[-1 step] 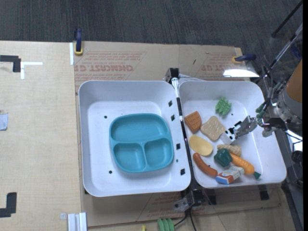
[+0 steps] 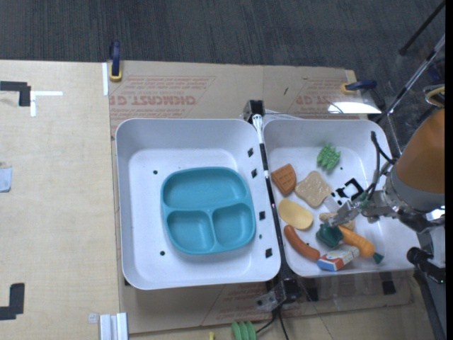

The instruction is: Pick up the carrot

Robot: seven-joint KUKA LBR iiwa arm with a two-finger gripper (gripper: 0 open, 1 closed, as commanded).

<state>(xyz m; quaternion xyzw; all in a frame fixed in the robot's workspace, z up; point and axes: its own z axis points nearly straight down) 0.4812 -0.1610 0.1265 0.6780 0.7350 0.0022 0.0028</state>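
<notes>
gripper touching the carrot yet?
Cannot tell. In the camera view the gripper sits right over the carrot's upper end, overlapping it, but the slant shows no plain contact or gap.

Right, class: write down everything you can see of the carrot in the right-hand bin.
The carrot is a small, smooth orange toy, plastic by its look, tapered and lying flat on the floor of the right bin, slanting toward the near right. The gripper sits right over its upper left end. A dark green toy lies against it on the left.

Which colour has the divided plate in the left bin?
Teal blue divided plate, best seen in the camera view.
</notes>
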